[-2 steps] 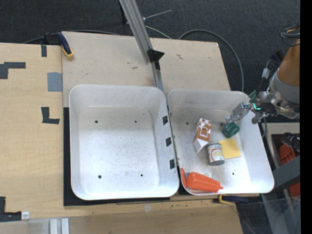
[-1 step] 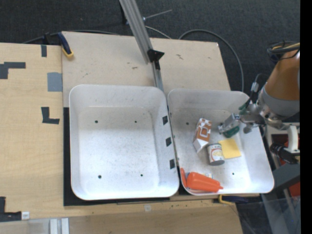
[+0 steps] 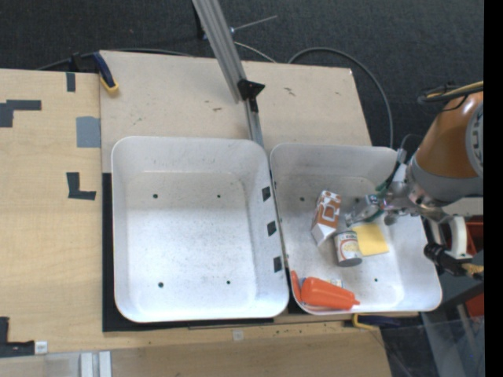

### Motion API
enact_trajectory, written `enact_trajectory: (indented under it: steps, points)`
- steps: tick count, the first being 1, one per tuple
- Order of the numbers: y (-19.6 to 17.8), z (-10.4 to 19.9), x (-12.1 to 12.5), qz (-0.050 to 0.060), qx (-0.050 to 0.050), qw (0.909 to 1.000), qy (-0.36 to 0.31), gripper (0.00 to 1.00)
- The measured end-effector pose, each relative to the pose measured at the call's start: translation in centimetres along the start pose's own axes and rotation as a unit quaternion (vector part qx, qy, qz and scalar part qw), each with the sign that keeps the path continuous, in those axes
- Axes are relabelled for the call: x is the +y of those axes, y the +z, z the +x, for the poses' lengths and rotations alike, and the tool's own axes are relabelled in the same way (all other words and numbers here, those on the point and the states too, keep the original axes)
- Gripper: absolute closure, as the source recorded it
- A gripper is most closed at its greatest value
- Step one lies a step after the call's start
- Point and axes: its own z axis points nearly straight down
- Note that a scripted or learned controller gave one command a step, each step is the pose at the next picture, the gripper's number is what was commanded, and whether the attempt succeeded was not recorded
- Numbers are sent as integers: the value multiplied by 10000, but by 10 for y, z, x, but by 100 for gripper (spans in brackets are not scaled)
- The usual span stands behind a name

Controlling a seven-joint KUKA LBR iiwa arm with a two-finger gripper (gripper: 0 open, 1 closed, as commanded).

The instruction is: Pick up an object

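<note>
The right bin [image 3: 310, 163] holds a small orange-and-white carton [image 3: 325, 214], a short tin can [image 3: 346, 248], a yellow block [image 3: 371, 240] and an orange carrot-shaped piece [image 3: 324, 293] at the front rim. My gripper [image 3: 369, 209] hangs low over the right bin, just above the yellow block and to the right of the carton. Its dark fingers are small and blurred against the bin floor. Nothing shows between them.
The left bin [image 3: 130, 159] lies alongside, sharing a middle rim with black clips [image 3: 271, 228]. A metal pole [image 3: 224, 42] slants down to the bins' back edge. The arm's orange band [image 3: 448, 144] sits over the right bin's right wall.
</note>
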Motion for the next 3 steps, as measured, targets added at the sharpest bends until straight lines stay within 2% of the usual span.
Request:
enact_trajectory:
  steps: [1, 2, 3]
  points:
    - [43, 0, 1, -33, -15, 10000, -4, 0]
    - [31, 0, 1, -45, -16, 10000, -10, 100]
    - [-18, 5, 10, -51, -9, 10000, -9, 100]
